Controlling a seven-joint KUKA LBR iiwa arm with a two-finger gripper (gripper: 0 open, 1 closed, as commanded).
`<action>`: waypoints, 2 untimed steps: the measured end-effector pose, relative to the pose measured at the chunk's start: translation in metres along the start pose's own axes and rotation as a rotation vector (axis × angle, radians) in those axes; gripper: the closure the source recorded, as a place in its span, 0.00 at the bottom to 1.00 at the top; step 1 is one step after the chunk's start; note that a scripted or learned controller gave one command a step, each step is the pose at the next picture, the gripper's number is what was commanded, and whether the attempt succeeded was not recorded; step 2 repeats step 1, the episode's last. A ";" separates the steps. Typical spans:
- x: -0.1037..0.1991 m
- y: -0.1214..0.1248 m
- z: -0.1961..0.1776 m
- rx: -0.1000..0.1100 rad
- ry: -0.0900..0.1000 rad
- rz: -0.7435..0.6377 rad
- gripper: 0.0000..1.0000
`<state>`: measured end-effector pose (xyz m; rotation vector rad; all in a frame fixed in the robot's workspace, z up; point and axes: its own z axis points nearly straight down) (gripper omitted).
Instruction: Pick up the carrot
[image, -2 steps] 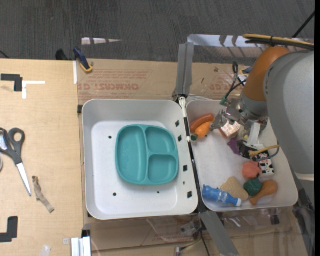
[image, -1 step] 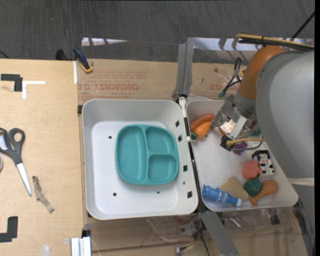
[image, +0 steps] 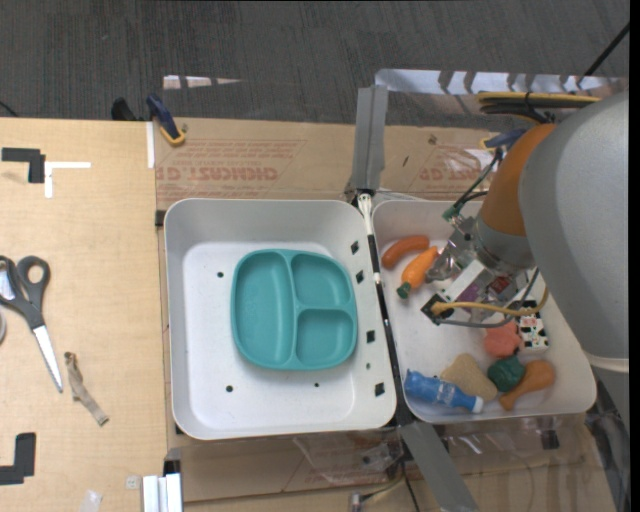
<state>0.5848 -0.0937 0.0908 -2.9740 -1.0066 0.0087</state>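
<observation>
The carrot is orange with a green stem end. It lies at a slant in the upper left of the right bin, close to the wall between the bins. My gripper hangs just to its right, low over the bin floor and very close to the carrot's thick end. I cannot tell whether it touches the carrot. The grey arm with its orange band covers the bin's upper right corner.
An orange sausage lies just above the carrot. At the right bin's near end are a blue bottle, a tan wedge, a green piece, a pink piece and an orange piece. A teal divided plate sits in the left bin.
</observation>
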 end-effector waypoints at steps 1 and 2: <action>-0.001 0.000 -0.008 0.002 -0.004 -0.004 1.00; -0.001 0.000 -0.008 0.002 -0.004 -0.004 1.00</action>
